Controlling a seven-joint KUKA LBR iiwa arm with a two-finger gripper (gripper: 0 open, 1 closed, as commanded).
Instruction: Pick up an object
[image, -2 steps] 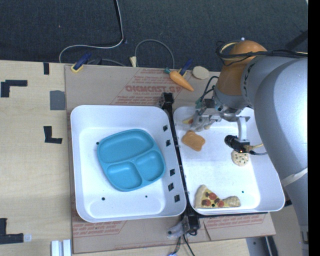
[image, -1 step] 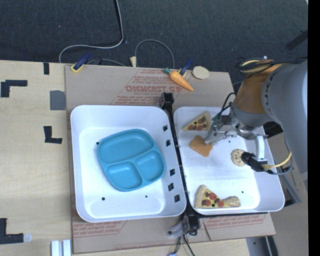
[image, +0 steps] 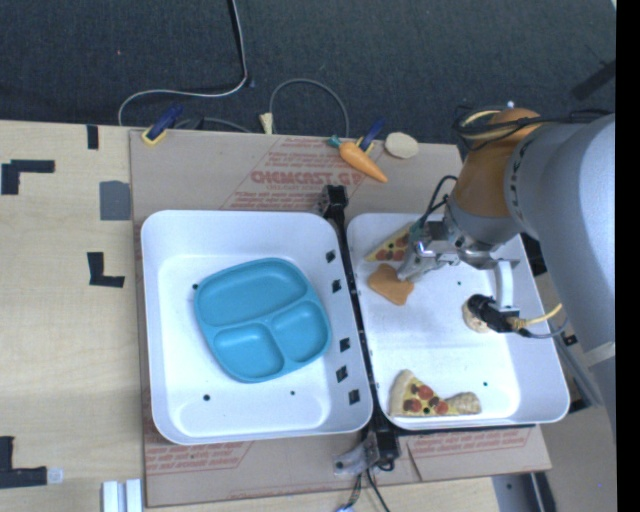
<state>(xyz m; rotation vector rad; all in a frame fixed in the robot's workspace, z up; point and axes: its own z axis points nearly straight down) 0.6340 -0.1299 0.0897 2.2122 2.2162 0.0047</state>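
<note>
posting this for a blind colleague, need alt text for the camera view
A grey robot arm's claw reaches into the right white bin over an orange toy food piece, with pizza slices nearby; the left bin holds a blue divided plate.

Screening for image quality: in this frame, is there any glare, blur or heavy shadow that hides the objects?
Camera view: lighting is even and soft; the white right bin shows no harsh glare. Blue plate and lower pizza slice are sharp. The gripper casts only a faint shadow; the grey arm looks slightly soft.
</note>
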